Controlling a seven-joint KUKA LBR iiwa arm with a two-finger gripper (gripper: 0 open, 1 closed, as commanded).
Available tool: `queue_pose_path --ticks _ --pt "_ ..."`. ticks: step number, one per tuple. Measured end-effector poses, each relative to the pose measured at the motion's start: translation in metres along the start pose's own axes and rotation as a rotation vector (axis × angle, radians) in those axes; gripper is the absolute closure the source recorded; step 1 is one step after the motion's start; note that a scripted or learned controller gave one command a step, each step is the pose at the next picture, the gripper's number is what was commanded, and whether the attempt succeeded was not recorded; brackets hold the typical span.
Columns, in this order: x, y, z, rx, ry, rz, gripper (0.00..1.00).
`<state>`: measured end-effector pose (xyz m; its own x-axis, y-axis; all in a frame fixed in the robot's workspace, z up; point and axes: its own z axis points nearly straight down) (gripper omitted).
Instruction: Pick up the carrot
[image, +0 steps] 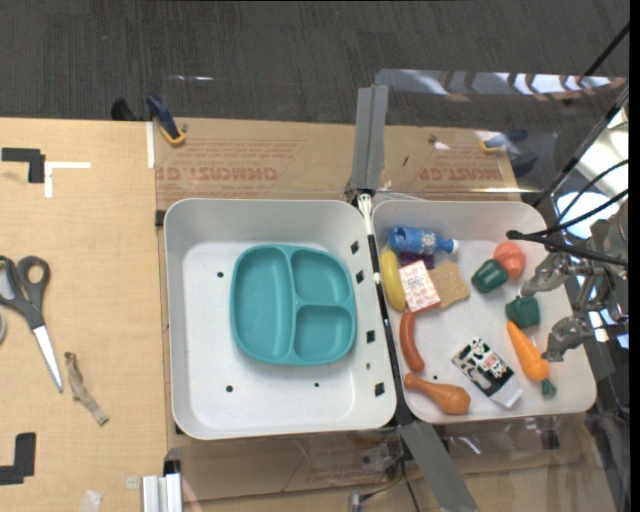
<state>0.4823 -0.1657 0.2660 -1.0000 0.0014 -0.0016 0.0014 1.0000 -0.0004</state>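
The carrot (529, 353) is orange and lies at a slant near the right wall of the right bin (470, 225), its lower end toward the front corner. A green piece (523, 311) touches its upper end. My gripper (553, 308) reaches in from the right, just right of the carrot's upper end. It is open, with one metal finger (546, 274) toward the back and the other near the carrot's middle. Nothing sits between the fingers.
The right bin also holds a green pepper (490, 277), an orange ball (511, 258), a blue bottle (420, 240), a banana (391, 281), a sausage (411, 342), a drumstick (441, 394) and a cow-patterned carton (487, 368). A teal divided plate (294, 304) lies in the left bin. Scissors (32, 312) lie far left.
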Motion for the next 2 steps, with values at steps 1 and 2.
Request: queue_pose_path --ticks 1,2 --pt "0.0039 -0.0526 0.1631 -0.001 -0.001 -0.198 0.00" --pt "0.0015 -0.0507 0.1534 0.000 -0.005 -0.204 1.00"
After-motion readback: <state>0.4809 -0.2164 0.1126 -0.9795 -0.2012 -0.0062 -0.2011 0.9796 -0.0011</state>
